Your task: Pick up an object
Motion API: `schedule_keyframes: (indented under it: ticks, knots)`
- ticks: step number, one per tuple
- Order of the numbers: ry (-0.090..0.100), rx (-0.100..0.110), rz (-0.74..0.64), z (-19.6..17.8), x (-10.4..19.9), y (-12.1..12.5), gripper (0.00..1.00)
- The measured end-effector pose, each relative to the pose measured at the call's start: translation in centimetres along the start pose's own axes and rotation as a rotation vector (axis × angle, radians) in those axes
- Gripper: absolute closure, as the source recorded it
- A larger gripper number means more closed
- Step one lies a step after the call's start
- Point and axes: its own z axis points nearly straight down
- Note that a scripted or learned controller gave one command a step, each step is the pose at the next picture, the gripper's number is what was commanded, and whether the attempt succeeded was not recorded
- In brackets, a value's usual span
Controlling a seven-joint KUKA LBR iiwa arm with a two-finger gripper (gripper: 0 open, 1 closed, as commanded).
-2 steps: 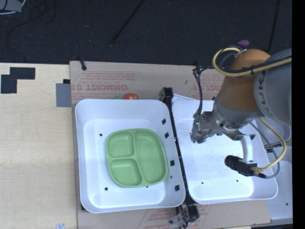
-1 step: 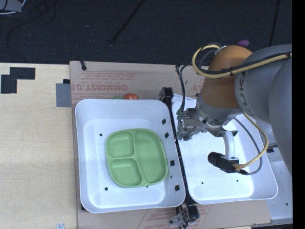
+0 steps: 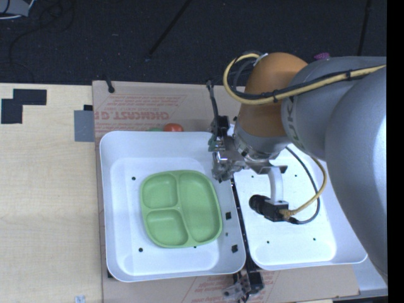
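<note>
Camera view: claw state unclear, between white bins on tan bench.

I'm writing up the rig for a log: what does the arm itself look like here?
The arm is bulky and grey, with a rounded orange band above the wrist. Yellow and black cables loop around the band. The gripper end is small, dark and metallic.

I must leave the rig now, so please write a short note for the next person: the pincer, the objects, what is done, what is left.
Pincer: low over the divide between the bins, at the left bin's right wall; finger state unclear.
Green divided plate: flat in the left bin, apart from the pincer.
Done: nothing lifted.
Left: grasp an object and raise it.
</note>
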Motion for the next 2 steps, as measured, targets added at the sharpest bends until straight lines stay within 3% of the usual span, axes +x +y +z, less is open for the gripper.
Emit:
schedule_keyframes:
  ticks: [1,2]
  knots:
    - [0.001,0.000,-0.001,-0.35,5.37,1.04,1.00]
    - [-0.002,0.001,0.001,-0.33,5.17,0.98,0.00]
